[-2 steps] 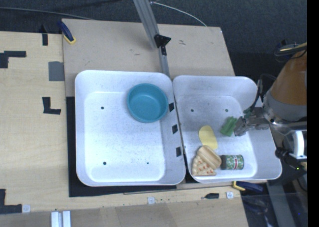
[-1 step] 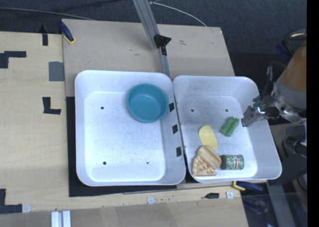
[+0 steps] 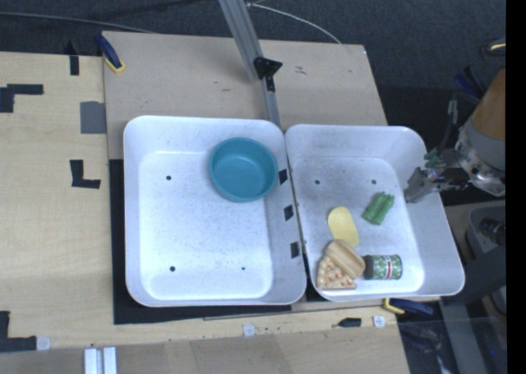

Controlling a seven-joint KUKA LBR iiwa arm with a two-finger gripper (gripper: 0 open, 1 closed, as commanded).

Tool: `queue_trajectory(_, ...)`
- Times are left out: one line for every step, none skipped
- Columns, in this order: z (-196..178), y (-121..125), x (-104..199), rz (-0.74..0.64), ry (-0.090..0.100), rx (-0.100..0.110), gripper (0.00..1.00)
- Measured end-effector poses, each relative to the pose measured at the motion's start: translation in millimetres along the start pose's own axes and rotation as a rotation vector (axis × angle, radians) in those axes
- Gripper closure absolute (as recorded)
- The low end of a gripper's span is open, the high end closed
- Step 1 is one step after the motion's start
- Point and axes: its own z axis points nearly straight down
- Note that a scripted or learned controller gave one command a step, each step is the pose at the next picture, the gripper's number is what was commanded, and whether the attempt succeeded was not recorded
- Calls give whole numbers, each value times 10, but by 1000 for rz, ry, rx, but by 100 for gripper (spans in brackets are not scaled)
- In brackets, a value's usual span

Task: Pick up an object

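Right now I see the fingers (image 3: 416, 184) over the right bin's (image 3: 436, 241) far edge, grip unclear to me; the green block (image 3: 378, 208) lies just beside them, apart, inside that bin.

arm (image 3: 485, 130) cut off by frame edge, right of right bin (image 3: 436, 224) | gripper (image 3: 419, 183) over bin's right rim, blurry, fingers n/c | can (image 3: 383, 266) label too small to read | pole (image 3: 238, 15) above bins, top cut off by frame edge
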Motion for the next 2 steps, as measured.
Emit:
queue_trajectory(-85,62,564,-6,2,2,100)
queue_trajectory(-81,211,1199,-7,3,2,100)
